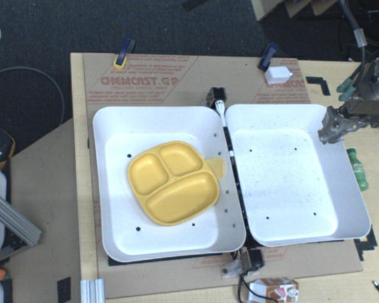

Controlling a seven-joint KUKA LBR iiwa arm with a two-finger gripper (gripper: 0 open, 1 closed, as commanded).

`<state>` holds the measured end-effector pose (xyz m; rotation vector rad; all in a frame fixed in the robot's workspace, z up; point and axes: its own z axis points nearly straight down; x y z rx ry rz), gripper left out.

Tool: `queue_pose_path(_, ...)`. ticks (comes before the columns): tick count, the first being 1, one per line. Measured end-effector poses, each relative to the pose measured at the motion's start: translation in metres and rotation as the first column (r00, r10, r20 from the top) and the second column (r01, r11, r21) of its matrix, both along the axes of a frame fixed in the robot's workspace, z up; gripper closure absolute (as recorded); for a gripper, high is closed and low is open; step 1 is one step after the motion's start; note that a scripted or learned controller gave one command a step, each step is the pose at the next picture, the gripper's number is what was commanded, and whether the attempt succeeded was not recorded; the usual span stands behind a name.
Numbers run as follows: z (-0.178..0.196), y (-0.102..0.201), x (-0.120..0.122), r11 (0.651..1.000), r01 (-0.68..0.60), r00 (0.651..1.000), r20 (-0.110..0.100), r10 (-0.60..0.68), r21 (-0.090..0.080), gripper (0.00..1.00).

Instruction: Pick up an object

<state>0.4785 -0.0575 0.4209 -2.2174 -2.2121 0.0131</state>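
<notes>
Your end effector [333, 130] sits over the right bin's [284, 229] far rim, grip state unclear; the yellow divided plate [173, 182] waits flat in the left bin [114, 232].

- Setting reads as a robotics lab or test cell, not a home or shop.
- Bench top [177, 81] is a brown protective-papered sheet printed "CHEMCAST GP", held down at its far edge by two spring clamps [122, 54].
- Two shallow white bins, left bin [107, 169] and right bin [341, 219], sit side by side on it, fixed with small black brackets [216, 96] at the seam.
- Black tape marks [316, 84] on the sheet by the right bin.
- Loose black cables [25, 74] trail over dark carpet-like flooring [50, 17] to the left.
- Aluminium extrusion rail [12, 219] at lower left.
- Grey robot arm hardware [360, 109] at the right edge.
</notes>
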Motion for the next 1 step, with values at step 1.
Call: queue_pose_path(1,-0.0333,0.1021,0.0005,1.0,-0.012,1.0,0.007,0.012,0.001,1.0)
